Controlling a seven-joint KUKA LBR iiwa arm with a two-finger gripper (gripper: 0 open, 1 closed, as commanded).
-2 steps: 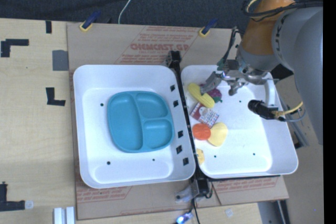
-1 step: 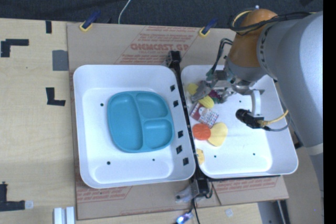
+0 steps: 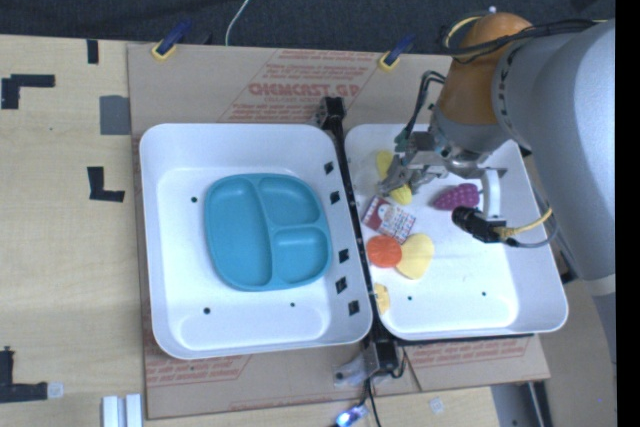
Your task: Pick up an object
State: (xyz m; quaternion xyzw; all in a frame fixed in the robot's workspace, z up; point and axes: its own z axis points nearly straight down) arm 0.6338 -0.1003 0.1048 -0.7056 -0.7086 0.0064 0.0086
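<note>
My gripper [image 3: 408, 177] reaches down into the right bin [image 3: 500, 310] near its upper left part, over a small yellow piece [image 3: 400, 194]. Another yellow piece [image 3: 384, 161] lies just left of it. A purple grape-like toy [image 3: 456, 196] lies to the right of the gripper. Below sit a red-and-white packet [image 3: 389, 219], an orange round toy [image 3: 384, 251] and a yellow toy [image 3: 416, 255] touching it. A small yellow item [image 3: 380, 296] rests at the bin's left wall. Nothing visibly sits between the fingers.
The left bin [image 3: 170, 315] holds a blue divided plate [image 3: 267, 230]. A black divider [image 3: 345, 215] with clips runs between the bins. The arm's grey body [image 3: 570, 135] covers the right bin's far right side. A cable [image 3: 505, 233] loops beside the gripper.
</note>
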